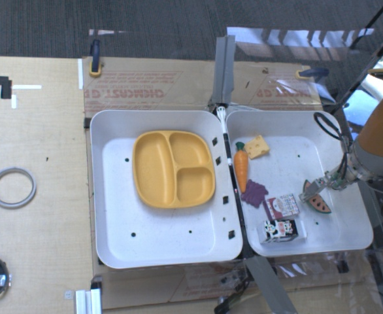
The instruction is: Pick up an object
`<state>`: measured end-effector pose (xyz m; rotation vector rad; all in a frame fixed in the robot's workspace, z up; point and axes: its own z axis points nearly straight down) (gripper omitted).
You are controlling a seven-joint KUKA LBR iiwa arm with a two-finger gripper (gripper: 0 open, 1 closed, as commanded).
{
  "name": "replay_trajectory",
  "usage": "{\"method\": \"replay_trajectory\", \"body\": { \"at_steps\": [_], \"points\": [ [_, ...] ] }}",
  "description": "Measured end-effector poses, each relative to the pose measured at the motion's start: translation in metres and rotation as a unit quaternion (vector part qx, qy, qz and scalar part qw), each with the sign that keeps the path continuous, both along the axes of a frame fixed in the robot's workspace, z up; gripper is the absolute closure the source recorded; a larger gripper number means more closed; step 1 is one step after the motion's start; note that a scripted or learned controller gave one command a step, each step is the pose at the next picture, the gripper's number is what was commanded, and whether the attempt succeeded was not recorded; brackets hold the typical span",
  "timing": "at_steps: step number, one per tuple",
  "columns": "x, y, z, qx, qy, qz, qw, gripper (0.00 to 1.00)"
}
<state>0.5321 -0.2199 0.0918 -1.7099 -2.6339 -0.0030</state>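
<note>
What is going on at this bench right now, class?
A robot arm reaches in from the right and has its gripper low in the right bin, just at the watermelon slice. Nearby lie a carrot, cheese wedge, purple piece and two small cartons. The left bin holds a yellow divided plate.

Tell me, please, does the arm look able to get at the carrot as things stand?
Probably yes. The carrot lies uncovered by the right bin's left wall, nothing on top. The hand is low over the watermelon slice, same bin; cheese sits close.
</note>
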Motion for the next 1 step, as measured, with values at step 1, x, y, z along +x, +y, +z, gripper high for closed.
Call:
{"method": "replay_trajectory", "body": {
  "at_steps": [1],
  "points": [
    [-0.0440,0.0038,-0.0003,0.0030,0.002,-0.145,0.9894,0.00]
  ]
}}
